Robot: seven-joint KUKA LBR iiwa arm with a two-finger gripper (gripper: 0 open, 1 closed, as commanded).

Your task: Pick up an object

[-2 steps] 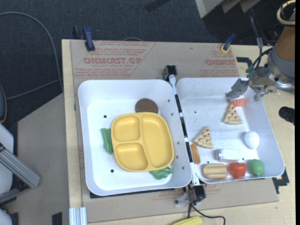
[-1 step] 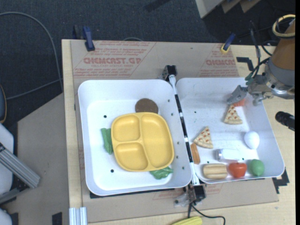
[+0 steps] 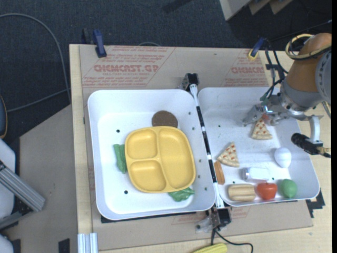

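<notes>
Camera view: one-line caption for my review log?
Gripper hovers by a pizza slice in the right bin; yellow tray sits in the left bin.

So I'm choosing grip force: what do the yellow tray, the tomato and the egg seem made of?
Yellow tray: looks like moulded plastic, matte, with evenly rounded compartment walls and one flat colour. Tomato: probably toy plastic, glossy, with a bright highlight on its red skin. Egg: smooth white, likely plastic too, though the view leaves it open whether it is hard or soft.

A pizza slice [image 3: 261,130] lies flat in the right bin [image 3: 221,104], near its far side.
</notes>
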